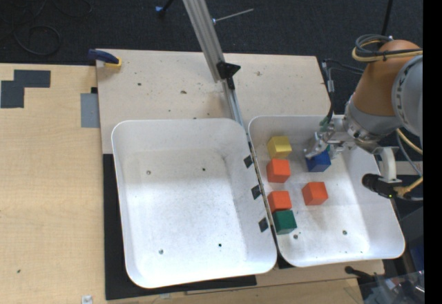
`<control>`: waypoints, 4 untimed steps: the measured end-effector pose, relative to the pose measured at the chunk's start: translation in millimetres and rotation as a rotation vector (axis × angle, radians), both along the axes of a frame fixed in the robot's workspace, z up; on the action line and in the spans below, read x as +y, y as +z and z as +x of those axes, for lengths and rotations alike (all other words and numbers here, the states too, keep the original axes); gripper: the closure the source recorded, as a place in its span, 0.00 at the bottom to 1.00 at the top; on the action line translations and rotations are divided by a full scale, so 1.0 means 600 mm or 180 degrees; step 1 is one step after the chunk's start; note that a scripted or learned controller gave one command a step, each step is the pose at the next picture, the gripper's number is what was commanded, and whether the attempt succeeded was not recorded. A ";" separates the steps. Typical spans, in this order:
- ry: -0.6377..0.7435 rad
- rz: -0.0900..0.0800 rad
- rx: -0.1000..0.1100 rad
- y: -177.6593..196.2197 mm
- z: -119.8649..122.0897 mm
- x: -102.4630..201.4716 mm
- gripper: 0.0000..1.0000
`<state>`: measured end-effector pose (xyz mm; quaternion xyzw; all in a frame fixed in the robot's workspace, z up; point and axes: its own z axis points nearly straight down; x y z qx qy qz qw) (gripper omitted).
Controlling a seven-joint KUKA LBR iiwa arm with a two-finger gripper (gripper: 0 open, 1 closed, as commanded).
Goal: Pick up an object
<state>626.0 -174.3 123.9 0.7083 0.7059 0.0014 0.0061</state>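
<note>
We log two shallow white plastic bins side by side on the bench. The left bin (138, 150) holds no blocks that we can see. The right bin (359, 240) carries the loose pieces: a small yellow cube (280, 146) near its upper left, an orange-red cube (278, 170) just below it, a second orange-red cube (280, 200) lower along the dividing wall with a green cube (284, 220) touching or just beside its lower edge, and a third orange-red cube (315, 193) standing apart toward the middle.

The grey arm with its orange band reaches in from the right. Its two-finger gripper (322, 148) sits low over the right bin, directly at a small blue cube (318, 160).

The blue cube lies right under the tool's tip, near the bin's upper middle. Metal parts crowd its top, and we cannot tell how wide the tool stands or whether it has any hold of the block.

Our judgement on progress: the approach looks complete and a target seems chosen, the blue cube. A secure hold and a lift clear of the bin floor are not yet shown. The cube appears to rest on the bin, so we count the pick as unfinished.
</note>
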 end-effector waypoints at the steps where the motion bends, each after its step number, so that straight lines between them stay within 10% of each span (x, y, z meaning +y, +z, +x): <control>1: 0.0006 0.0018 0.0028 0.098 0.009 -0.012 1.00; 2: 0.0015 0.0020 0.0031 0.146 0.010 -0.014 1.00; 4: 0.0026 0.0033 0.0050 0.140 0.024 0.174 1.00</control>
